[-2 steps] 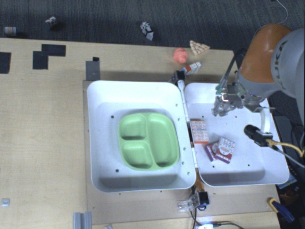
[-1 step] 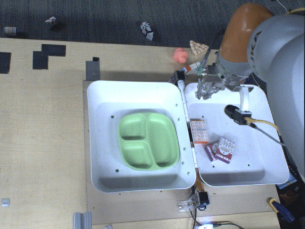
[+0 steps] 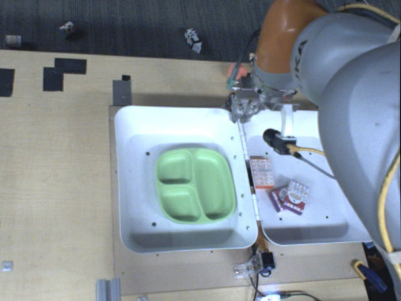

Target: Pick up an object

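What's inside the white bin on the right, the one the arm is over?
The right white bin holds a small orange-and-white packet and a red-and-white wrapped item. The grey arm covers its far right portion.

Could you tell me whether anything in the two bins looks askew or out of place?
Nothing looks damaged or spilled. The green tray lies flat in the left bin; a small card and a crumpled packet lie loose in the right bin.

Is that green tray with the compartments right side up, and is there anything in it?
Right side up and empty: the green tray lies flat in the left bin, its three hollows facing upward and bare.
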Robot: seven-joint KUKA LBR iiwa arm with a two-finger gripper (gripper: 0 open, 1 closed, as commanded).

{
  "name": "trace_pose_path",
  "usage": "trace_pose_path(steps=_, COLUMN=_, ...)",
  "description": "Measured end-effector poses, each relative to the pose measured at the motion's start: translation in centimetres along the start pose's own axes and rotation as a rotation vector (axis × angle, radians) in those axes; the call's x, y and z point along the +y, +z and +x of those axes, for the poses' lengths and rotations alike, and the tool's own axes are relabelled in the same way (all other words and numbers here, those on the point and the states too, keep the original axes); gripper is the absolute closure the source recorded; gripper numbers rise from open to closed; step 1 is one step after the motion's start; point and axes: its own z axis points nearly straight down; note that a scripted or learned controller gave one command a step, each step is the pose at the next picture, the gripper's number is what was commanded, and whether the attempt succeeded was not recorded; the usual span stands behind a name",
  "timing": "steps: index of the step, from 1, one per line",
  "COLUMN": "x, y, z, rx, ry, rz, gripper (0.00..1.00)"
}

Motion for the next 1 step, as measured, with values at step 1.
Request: trace_pose_path(steps=1, x=-9.58, y=-0.79, z=-7.4, rx=-0.002, ry=0.003, rz=0.002, gripper=1.0)
